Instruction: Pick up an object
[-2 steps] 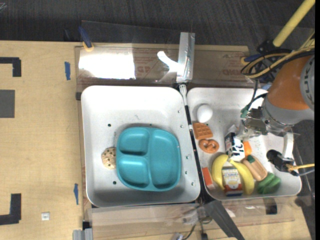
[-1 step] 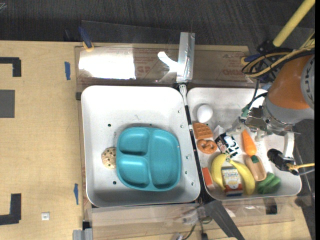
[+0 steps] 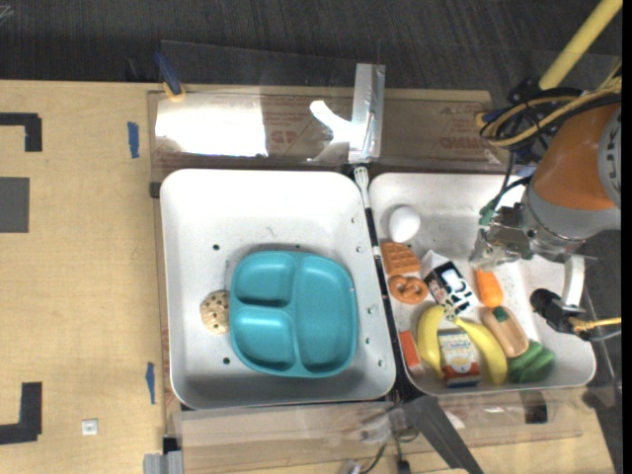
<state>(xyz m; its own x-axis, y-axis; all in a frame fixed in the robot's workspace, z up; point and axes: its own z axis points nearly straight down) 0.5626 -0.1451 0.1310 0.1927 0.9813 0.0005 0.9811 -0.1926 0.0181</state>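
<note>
A: Where's the gripper (image 3: 504, 233)?
B: Above the right bin (image 3: 578, 371), near its back edge; whether it's clenched, I can't tell.
A: Step?
B: Approach, I judge. The carrot (image 3: 489, 287) lies mid-bin; next, descend squarely over it.

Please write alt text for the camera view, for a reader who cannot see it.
The grey and orange arm hangs over the right bin, which holds toy food: a banana, an egg, a carrot. The left bin holds a teal divided plate with a cookie beside it.
</note>
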